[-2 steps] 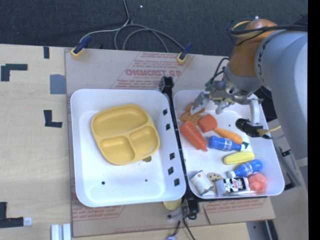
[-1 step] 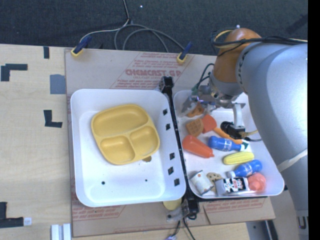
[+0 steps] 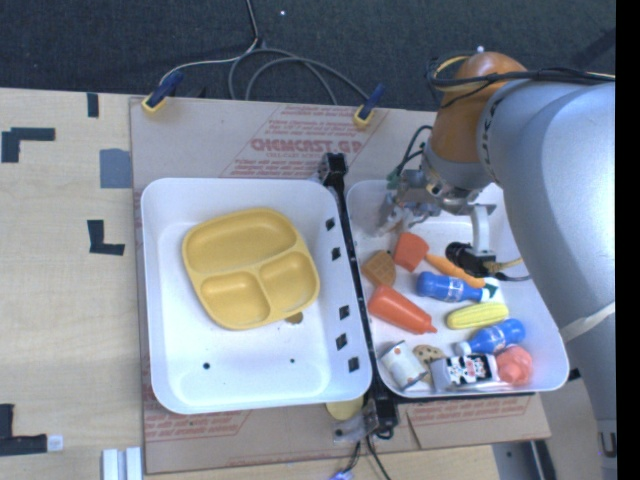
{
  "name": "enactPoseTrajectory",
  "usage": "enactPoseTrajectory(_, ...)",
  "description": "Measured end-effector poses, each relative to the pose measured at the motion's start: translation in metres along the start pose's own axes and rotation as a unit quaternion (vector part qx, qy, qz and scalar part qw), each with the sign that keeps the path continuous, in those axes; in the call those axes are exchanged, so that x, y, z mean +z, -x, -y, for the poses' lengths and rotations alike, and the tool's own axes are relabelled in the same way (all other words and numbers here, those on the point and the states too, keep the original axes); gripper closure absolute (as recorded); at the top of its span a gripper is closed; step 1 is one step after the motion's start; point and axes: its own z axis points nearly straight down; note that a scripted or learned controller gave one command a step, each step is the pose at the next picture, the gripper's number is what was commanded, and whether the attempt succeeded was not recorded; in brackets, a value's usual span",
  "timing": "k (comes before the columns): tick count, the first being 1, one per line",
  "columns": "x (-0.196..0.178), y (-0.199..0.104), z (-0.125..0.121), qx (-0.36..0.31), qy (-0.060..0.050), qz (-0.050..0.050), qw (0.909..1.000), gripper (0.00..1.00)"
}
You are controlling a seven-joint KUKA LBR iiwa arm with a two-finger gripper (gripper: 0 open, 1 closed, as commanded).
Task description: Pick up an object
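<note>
My gripper [image 3: 399,206] hangs low over the far left part of the right bin [image 3: 556,348], below the arm's orange band [image 3: 470,108]. Just in front of it lie an orange cup [image 3: 411,251] and a brown waffle piece [image 3: 380,267]. Further forward are an orange cone [image 3: 400,310], a blue bottle [image 3: 450,288], a yellow corn cob [image 3: 476,315] and a small blue toy [image 3: 496,335]. Nothing shows in the gripper's grasp.
The left bin [image 3: 170,368] holds a yellow divided plate [image 3: 250,268]. At the right bin's near edge lie a white cylinder [image 3: 403,365], a black and white carton [image 3: 466,371] and a pink toy [image 3: 515,366]. The grey arm [image 3: 560,188] covers the bin's far right.
</note>
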Motion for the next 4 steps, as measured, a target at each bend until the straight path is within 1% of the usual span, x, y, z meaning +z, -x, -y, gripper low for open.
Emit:
enactPoseTrajectory(1,-0.096,-0.007,0.035,0.000,0.011,0.001,0.9999,1.00)
enactPoseTrajectory(2,-0.090,-0.007,0.035,0.000,0.009,0.001,1.0000,0.00)
enactPoseTrajectory(3,-0.004,0.028,0.114,0.003,0.004,0.001,1.0000,0.00)
enactPoseTrajectory(4,0.010,0.021,-0.005,-0.001,0.006,0.001,1.0000,0.00)
